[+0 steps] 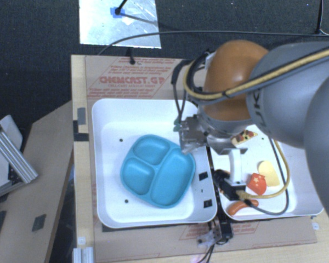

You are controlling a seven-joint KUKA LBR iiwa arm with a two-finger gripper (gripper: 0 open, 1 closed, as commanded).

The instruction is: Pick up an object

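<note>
Approach step: gripper (193, 142) is hovering at the blue plate's (156, 170) right rim; finger state unclear. Next it needs lowering onto the rim.

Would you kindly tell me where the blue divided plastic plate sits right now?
The blue divided plastic plate lies in the left white bin, toward its right side, with the gripper at its upper right edge.

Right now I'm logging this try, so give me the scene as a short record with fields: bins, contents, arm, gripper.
left bin: holds a blue divided plate, lying flat
right bin: holds a red piece, a yellow piece and an orange piece, all small
arm: reaches in from the right, above the wall between the bins
gripper: near the plate's upper right edge; contact cannot be told
</note>
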